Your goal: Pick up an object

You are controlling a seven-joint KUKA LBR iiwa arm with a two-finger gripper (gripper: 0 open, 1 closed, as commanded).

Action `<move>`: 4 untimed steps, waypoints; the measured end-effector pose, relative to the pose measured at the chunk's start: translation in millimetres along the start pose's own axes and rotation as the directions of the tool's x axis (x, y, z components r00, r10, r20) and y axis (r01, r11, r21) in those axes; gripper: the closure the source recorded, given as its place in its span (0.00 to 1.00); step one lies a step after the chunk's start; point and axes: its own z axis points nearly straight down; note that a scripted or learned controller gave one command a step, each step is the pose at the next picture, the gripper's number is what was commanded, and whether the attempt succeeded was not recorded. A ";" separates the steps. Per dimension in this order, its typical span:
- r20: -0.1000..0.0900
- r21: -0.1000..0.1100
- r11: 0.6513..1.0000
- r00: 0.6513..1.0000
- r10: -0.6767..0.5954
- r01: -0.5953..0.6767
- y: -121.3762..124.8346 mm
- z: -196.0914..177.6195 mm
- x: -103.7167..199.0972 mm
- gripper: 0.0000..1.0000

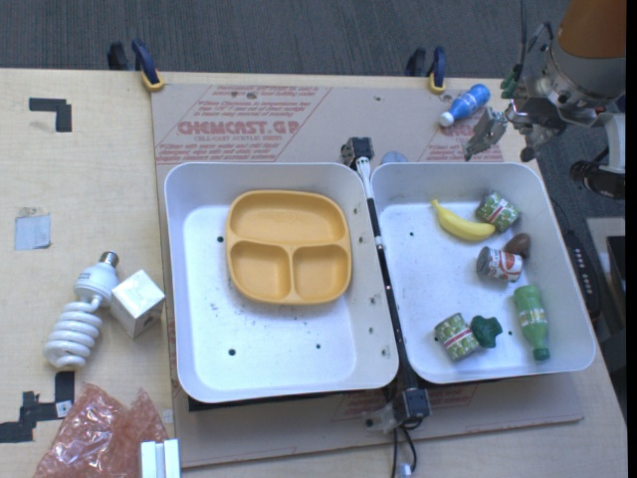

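Note:
The right bin (pixel 428 267) holds a yellow banana (pixel 463 224), a green can (pixel 497 210), a brown and white toy (pixel 503 260), a green bottle (pixel 531 320), and a second green can (pixel 456 338) touching a dark green piece (pixel 487 330). My gripper (pixel 508 137) hangs above the bench just beyond the right bin's far right corner. It is open, with nothing between its fingers. A blue and white bottle (pixel 466 105) lies on the board just left of the gripper, outside the bins.
The left bin (pixel 199 347) holds a yellow divided tray (pixel 290 245). On the bench to the left lie a spiral light bulb (pixel 80 312), a white cube (pixel 137 298) and a red mesh bag (pixel 95 431). Clamps (pixel 147 65) sit on the board's far edge.

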 end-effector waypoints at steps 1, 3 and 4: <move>-0.001 0.001 1.000 1.000 0.003 -0.003 -37.0 181.8 30.1 0.00; -0.001 0.000 1.000 1.000 0.003 -0.003 -48.9 194.1 -13.4 0.00; 0.001 -0.002 1.000 1.000 0.005 -0.005 -48.2 183.9 -14.0 1.00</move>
